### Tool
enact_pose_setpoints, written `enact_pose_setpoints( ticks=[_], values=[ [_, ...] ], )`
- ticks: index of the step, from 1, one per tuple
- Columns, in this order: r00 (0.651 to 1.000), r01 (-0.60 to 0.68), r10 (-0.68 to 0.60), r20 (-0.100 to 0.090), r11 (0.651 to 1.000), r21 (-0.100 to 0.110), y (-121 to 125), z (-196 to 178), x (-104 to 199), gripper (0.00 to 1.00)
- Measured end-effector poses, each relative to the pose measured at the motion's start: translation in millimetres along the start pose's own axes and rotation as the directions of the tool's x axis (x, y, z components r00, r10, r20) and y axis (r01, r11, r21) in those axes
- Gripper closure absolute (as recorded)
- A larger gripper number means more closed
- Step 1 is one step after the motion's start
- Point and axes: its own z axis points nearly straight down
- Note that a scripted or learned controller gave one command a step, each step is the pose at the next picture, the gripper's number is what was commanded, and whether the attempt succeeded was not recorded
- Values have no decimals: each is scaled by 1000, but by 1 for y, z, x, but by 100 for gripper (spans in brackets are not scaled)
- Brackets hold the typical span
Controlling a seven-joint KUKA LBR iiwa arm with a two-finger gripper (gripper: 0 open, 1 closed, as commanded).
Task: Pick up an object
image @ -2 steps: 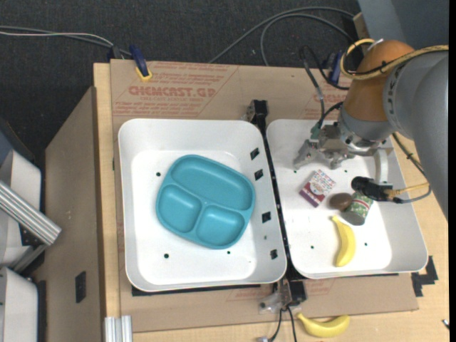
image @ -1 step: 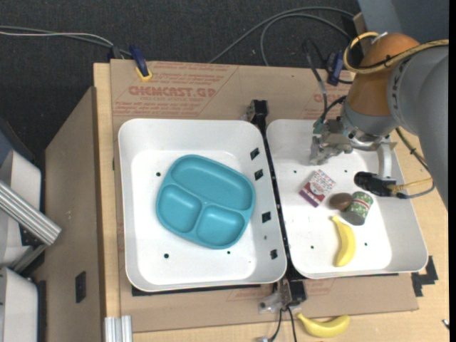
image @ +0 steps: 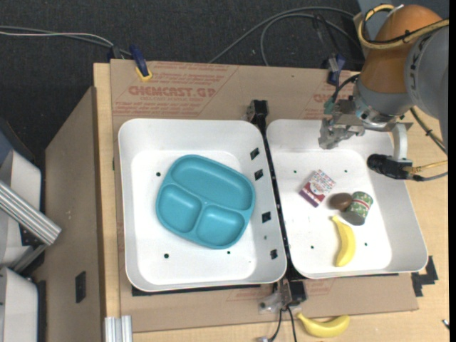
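I see two white bins: left bin [image: 135, 212], right bin [image: 399, 251]. Teal divided plate [image: 205, 200]. Yellow banana [image: 345, 242]. Small box [image: 316, 187] maroon and white. Can [image: 360, 206] green-labelled, brown object [image: 340, 201] beside. Second yellow banana [image: 324, 325] on brown cardboard [image: 192, 84] with red lettering. Arm's band [image: 395, 45] orange.

Bright, even light falls from above — the white bins [image: 192, 266] nearly wash out, with soft glare on their rims. Shadows under the banana [image: 345, 242] stay faint and short. Focus is slightly soft throughout — the dark floor [image: 64, 6] looks grainy.
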Motion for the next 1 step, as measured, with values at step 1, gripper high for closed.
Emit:
enact_pose_setpoints(
  ticks=[1],
  values=[
    [1000,0,0,0,1000,0,2,-55,0,100]
  ],
)
